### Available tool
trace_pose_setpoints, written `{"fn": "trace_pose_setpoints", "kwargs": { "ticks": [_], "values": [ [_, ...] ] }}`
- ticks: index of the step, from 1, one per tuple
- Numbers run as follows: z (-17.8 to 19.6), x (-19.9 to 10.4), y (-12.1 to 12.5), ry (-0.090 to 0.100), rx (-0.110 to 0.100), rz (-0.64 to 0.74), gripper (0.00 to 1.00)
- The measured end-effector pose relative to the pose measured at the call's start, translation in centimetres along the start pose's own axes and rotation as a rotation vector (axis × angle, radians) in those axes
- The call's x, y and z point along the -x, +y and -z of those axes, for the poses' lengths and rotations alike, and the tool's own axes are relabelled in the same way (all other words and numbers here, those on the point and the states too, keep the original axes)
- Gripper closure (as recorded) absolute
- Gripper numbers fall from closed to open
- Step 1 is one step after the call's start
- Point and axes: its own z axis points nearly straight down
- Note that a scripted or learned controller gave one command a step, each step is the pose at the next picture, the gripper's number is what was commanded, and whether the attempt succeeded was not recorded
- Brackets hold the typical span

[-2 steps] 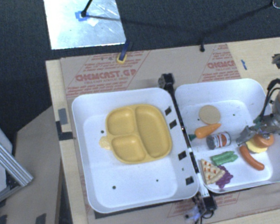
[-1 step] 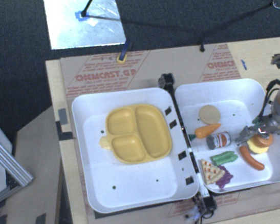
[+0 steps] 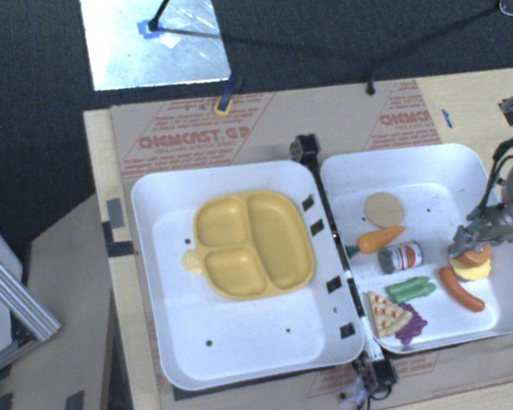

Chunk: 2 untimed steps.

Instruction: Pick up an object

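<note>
The yellow-and-orange toy point(image 3: 474, 263) sits at the right of the frame in the right bin point(image 3: 421, 165), just above the sausage point(image 3: 462, 290). The gripper point(image 3: 472, 241) hovers right over it; whether it grips anything, I cannot tell. Descend straight, avoiding the sausage.

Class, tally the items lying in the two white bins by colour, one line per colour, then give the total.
Yellow: 2, the divided tray and the item under the gripper
Orange: 2
Tan: 1
Green: 1
Multicoloured: 2
Total: 8
</note>
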Motion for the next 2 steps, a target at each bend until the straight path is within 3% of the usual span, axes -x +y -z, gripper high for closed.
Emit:
{"fn": "trace_pose_setpoints", "kwargs": {
  "ticks": [1,2],
  "values": [
    [4.4,-0.3,0.2,0.010,-0.013,0.002,1.00],
    [9.8,-0.2,0.5,0.009,-0.011,0.002,1.00]
  ]
}}
